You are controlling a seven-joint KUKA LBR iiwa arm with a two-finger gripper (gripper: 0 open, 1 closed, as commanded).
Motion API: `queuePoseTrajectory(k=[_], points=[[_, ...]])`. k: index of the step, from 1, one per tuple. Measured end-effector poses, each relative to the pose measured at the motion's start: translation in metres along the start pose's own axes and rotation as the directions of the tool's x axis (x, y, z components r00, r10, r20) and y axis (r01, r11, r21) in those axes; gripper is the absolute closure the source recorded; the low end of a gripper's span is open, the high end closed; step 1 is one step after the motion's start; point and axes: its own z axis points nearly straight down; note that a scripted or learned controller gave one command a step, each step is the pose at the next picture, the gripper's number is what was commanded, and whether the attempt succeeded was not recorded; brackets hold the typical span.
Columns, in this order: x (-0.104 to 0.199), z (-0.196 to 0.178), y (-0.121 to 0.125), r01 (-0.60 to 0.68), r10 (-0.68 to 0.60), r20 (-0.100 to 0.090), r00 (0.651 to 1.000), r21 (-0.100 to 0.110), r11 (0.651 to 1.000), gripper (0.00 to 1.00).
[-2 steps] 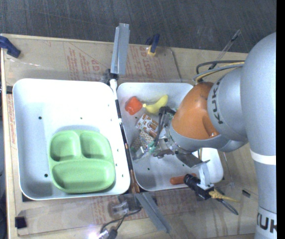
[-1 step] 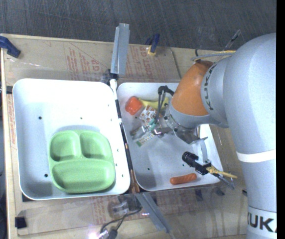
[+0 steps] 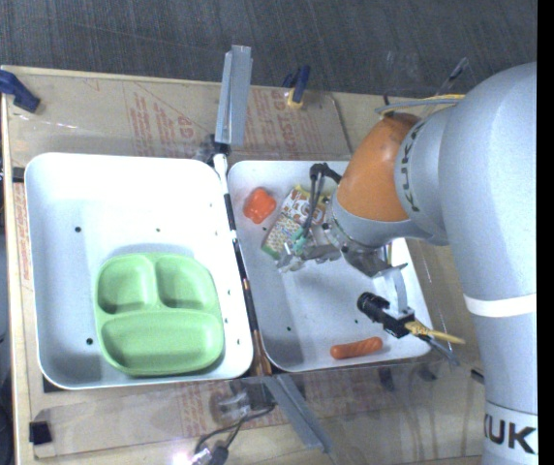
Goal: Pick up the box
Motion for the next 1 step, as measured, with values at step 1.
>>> queuePoseTrajectory(k=[1], points=[[0.0001, 0.0, 0.0, 0.0, 0.0, 0.0, 1.0, 0.0, 1.0, 0.0]])
